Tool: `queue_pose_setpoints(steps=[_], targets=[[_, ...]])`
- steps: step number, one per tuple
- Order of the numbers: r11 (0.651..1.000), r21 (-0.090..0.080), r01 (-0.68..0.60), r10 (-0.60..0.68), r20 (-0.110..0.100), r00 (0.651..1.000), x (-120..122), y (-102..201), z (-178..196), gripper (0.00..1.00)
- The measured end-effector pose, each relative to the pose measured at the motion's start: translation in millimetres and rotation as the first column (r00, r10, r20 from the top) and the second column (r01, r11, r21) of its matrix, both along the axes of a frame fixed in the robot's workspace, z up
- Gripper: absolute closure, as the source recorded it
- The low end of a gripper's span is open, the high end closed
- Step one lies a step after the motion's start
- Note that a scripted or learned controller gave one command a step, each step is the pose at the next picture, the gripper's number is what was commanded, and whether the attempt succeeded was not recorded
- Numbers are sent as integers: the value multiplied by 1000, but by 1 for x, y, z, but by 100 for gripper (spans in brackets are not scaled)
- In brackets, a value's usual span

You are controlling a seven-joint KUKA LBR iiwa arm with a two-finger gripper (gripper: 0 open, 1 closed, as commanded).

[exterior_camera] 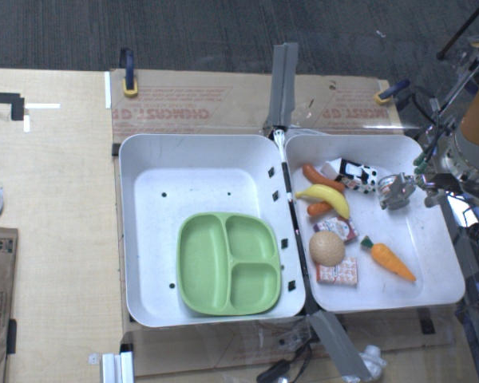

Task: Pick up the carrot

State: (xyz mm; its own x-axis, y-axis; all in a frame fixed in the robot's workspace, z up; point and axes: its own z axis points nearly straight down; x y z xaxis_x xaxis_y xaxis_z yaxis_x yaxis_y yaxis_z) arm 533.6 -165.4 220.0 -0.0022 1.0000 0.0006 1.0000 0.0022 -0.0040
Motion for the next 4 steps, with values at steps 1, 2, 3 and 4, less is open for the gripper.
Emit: queue_pose_setpoints(steps=[1,2,3,4], targets=[[998,-1,-60,60,4,998,-19,-44,-119,0],[824,0,-566,566,4,824,-56,-49,-83,0],[622,1,-783,783,5,622,-56,-38,-128,0],[624,-1,-781,781,7,624,-55,-38,-119,100]])
